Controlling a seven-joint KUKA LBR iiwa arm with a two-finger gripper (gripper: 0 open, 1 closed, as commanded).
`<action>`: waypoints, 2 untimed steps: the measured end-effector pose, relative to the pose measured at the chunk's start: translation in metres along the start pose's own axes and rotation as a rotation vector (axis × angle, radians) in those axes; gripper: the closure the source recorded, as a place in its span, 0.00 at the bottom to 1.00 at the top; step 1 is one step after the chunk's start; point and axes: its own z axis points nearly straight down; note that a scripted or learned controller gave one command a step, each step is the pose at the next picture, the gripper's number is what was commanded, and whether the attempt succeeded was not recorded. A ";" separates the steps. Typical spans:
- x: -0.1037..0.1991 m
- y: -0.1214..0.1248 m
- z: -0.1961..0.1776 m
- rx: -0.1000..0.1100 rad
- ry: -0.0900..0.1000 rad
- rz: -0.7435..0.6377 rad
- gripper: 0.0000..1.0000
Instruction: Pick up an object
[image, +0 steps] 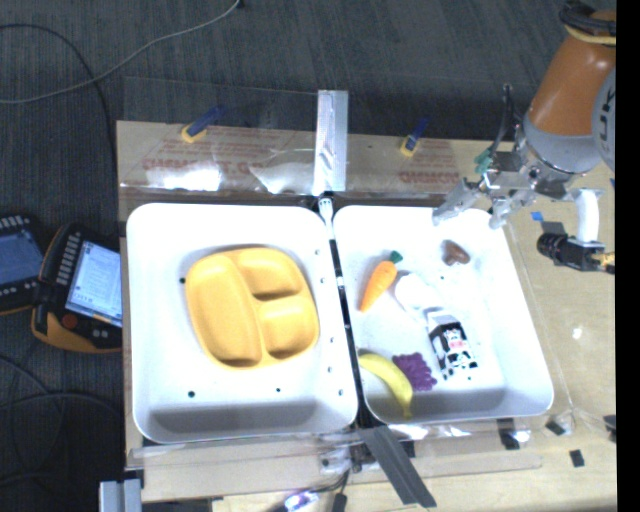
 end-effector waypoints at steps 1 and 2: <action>0.039 -0.093 0.098 0.002 0.000 0.093 0.00; -0.017 -0.117 0.160 -0.010 -0.005 -0.093 0.00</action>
